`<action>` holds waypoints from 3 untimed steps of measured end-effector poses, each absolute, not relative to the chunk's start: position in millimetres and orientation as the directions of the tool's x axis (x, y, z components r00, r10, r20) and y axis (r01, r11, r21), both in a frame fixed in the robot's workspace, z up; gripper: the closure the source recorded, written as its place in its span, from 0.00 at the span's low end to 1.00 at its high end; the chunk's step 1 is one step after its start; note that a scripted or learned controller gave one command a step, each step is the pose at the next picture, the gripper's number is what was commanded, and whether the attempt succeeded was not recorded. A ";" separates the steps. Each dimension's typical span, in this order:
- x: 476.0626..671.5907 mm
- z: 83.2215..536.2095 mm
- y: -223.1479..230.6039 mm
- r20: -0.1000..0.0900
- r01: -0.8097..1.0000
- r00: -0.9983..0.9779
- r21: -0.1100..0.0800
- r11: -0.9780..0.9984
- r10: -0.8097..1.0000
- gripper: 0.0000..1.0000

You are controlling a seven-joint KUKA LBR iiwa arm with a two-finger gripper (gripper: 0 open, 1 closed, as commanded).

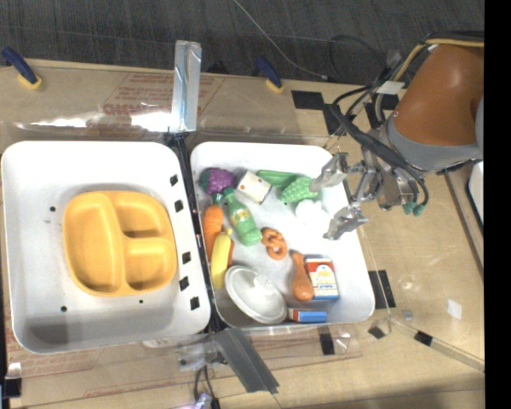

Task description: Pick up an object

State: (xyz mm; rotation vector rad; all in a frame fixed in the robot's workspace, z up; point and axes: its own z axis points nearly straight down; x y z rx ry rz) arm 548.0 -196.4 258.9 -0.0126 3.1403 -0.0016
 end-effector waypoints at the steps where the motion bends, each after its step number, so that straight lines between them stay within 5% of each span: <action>1: 507.2 129.8 -209.3 0.008 -0.055 -0.998 0.004 0.998 -0.055 0.00; 2: 499.7 97.9 -193.0 -0.015 -0.055 -0.998 -0.004 0.999 -0.055 0.00; 3: 555.5 96.8 -131.4 -0.012 -0.034 -0.999 -0.003 0.999 -0.034 0.00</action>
